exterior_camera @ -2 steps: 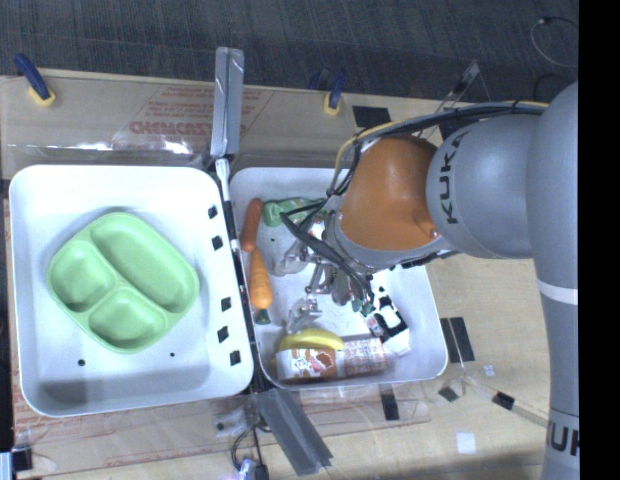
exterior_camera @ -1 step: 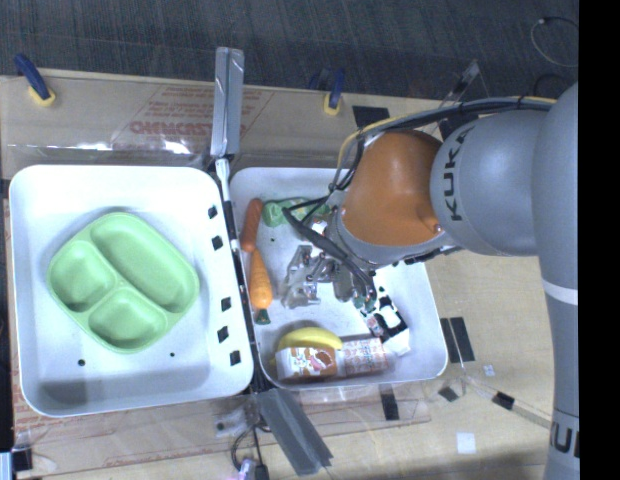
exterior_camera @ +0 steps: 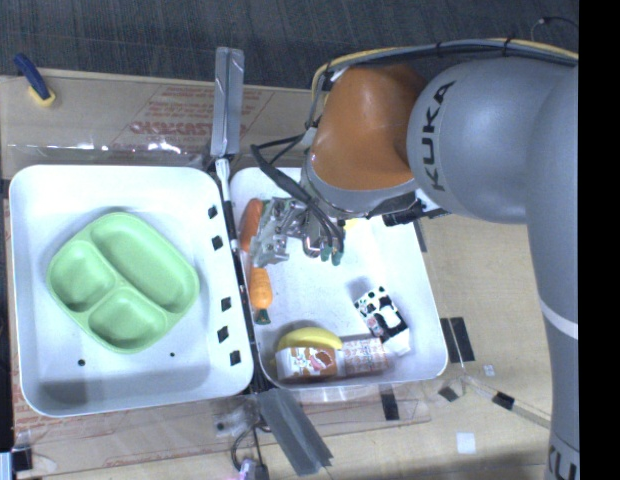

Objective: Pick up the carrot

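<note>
Orange carrot (exterior_camera: 256, 258) lies along the left wall of the right bin (exterior_camera: 422, 298), partly beneath my gripper (exterior_camera: 273, 236). My fingers straddle its middle section, apparently closed on it. Left bin (exterior_camera: 30, 228) contains a green divided plate (exterior_camera: 122, 279). Banana (exterior_camera: 310, 339), bottle (exterior_camera: 335, 360) and black-and-white carton (exterior_camera: 382, 315) occupy the right bin's near end.

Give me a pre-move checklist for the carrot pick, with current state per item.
1. Carrot in view along right bin's left wall: ok.
2. Gripper over the carrot: ok.
3. Carrot between the fingers: cannot tell.
4. Finger opening: cannot tell.
5. Banana and bottle apart from the carrot: ok.
6. Room between carrot and bin wall for a finger: not ok, looks tight.
</note>
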You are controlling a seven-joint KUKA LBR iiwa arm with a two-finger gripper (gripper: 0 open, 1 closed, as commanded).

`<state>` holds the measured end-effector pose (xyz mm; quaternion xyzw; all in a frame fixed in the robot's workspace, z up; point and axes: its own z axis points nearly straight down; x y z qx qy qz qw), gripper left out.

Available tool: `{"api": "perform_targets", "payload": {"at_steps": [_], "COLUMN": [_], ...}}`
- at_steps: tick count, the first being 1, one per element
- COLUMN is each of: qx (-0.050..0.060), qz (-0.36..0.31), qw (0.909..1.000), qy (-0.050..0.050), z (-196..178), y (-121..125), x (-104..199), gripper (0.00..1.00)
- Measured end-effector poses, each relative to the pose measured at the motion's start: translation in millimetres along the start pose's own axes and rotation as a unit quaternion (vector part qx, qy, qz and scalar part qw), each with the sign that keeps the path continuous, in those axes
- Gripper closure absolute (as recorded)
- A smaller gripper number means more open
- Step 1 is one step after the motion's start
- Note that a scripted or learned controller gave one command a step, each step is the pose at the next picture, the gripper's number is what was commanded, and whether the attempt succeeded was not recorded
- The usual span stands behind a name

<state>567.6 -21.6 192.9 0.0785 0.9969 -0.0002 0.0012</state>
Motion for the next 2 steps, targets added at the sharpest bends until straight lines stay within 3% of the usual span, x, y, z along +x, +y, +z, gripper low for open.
{"api": "perform_targets", "payload": {"at_steps": [1,2], "qx": [0.000,0.000], "qz": [0.000,-0.002], "qw": [1.0000,1.0000], "qy": [0.000,0.002], "z": [0.2,1.4], "y": [-0.3,98.0], "x": [0.0,47.5], "gripper": [0.00,0.00]}}
